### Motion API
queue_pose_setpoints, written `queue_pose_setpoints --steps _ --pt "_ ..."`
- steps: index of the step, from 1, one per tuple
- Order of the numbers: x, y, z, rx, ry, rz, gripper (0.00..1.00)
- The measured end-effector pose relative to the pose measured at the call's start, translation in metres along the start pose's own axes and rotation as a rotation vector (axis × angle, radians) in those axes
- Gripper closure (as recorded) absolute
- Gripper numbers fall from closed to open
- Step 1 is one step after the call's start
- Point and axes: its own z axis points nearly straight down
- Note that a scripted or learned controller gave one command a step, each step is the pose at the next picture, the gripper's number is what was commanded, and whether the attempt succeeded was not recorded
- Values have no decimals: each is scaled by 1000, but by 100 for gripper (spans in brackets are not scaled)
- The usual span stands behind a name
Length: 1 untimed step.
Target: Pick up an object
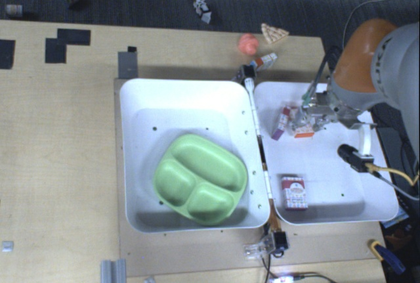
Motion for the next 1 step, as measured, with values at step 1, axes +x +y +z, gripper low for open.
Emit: queue_pose_setpoints --steps 1 --pt "62 -80 -78 13 3 -1 100"
